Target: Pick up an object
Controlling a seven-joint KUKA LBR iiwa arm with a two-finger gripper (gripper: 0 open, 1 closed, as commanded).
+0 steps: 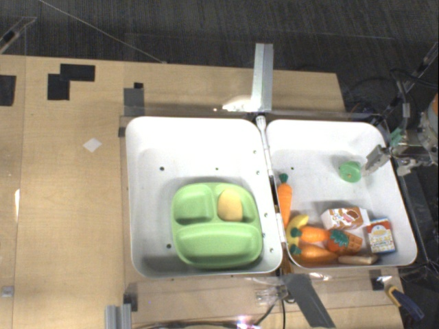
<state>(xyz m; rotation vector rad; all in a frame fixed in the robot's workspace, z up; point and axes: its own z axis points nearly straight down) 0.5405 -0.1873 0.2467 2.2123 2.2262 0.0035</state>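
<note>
My gripper [376,159] reaches in over the right rim of the right bin [322,137], near its back corner. Just left of it, a small round green object [350,172] lies on the bin floor, close to the tip but apart from it. Along the right bin's front lie an orange carrot [284,199], a yellow and orange toy cluster [310,237], a white and brown carton [345,218] and a small red and blue carton [379,236]. In the left bin [164,142] a green divided plate [206,242] holds a yellow rounded object [230,205] in its upper right compartment.
A metal post [263,74] stands behind the seam between the two bins. Cables and arm hardware [415,136] crowd the right edge. The wooden bench [62,204] stretches out to the left of the bins.
</note>
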